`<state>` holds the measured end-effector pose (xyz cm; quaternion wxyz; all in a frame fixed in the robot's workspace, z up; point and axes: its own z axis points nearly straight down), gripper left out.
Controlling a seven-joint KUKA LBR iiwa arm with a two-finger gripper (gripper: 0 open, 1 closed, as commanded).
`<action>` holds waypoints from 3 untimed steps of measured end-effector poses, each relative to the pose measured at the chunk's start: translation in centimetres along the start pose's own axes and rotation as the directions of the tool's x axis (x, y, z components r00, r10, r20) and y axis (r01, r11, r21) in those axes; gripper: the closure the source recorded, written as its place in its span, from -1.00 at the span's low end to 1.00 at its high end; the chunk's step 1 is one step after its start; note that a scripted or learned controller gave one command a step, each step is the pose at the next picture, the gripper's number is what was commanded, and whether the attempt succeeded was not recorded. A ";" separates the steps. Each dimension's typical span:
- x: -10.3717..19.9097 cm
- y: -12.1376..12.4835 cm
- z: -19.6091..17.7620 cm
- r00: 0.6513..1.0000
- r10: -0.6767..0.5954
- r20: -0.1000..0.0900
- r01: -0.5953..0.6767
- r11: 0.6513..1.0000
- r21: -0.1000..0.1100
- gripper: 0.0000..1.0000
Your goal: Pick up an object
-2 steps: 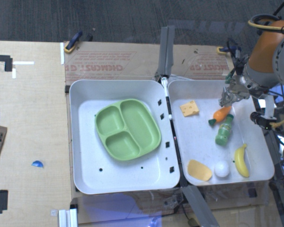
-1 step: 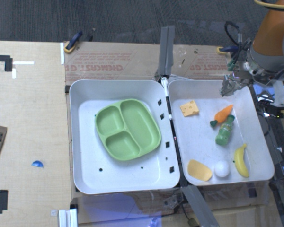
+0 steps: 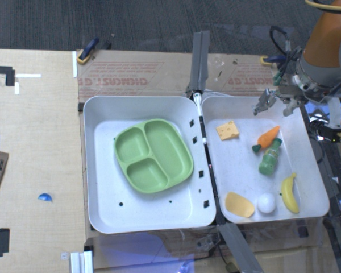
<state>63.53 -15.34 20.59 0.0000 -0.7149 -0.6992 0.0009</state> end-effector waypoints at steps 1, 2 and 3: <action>-4.5 -2.7 11.5 0.992 -0.123 -0.001 0.123 0.992 -0.001 -1.00; -4.6 -2.7 10.6 0.993 -0.119 -0.001 0.119 0.993 -0.001 1.00; 4.1 -1.4 -0.7 0.992 0.125 0.000 -0.125 0.992 0.001 1.00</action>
